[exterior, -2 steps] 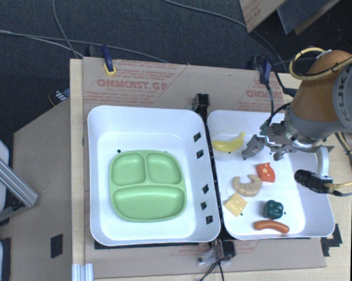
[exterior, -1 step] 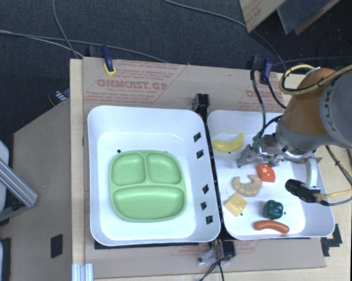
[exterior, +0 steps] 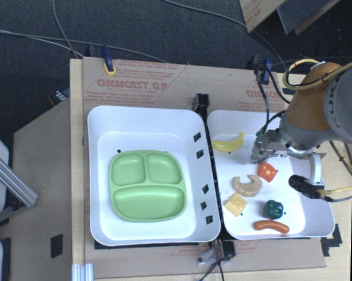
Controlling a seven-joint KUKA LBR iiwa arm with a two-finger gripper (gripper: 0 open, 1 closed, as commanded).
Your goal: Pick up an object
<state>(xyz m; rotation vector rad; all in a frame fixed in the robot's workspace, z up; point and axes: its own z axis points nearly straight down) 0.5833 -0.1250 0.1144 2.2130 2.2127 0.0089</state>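
gripper (exterior: 266,153) low in right bin (exterior: 317,225), above red piece (exterior: 267,172) | finger state: cannot tell | likely lining up a pick | banana (exterior: 229,143), croissant (exterior: 247,185), cheese (exterior: 236,204), green pepper (exterior: 273,209), sausage (exterior: 271,227) loose nearby | green tray (exterior: 147,185) in left bin (exterior: 100,163)

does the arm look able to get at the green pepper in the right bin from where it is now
Probably yes. The green pepper lies uncovered in the right bin, apart from the sausage and the cheese, and the gripper is over the same bin.

fixed overhead camera, slanted down, both bins (exterior: 94,163)
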